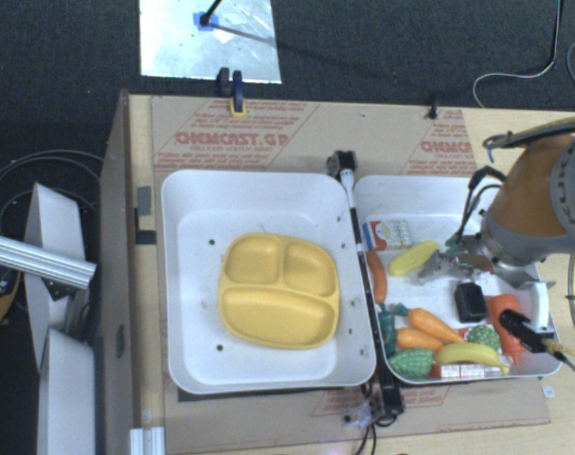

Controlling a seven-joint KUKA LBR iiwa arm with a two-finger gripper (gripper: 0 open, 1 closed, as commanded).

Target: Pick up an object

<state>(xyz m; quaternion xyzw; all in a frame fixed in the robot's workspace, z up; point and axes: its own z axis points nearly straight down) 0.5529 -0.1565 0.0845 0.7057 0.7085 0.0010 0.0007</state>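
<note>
Reaching in from the right, the grey arm with its orange band (531,183) is hanging over the right-hand bin (415,190), and its gripper (455,260) is sitting low among the toys near the middle of that bin. The fingers are lying in a dark, cluttered patch, so whether they are spread or pinched together is not something this view is giving away. Just to the gripper's left a yellow corn cob (413,257) is lying at a slant, its near end touching or almost touching the gripper; nothing is visibly sitting between the fingers. A small printed box (386,232) is resting above the corn, near the bin's left wall, and an orange-red sausage-shaped toy (377,275) is lying along that wall below it. Further down, two carrots (427,328) are lying side by side, with a green vegetable (410,362) and a banana (470,354) along the lower edge. A black block (471,300) is sitting just below the gripper, and what seems to be a red toy (504,309) is lying to its right. The left-hand bin (190,282) is holding a yellow divided plate (279,289), lying flat near its centre
</note>
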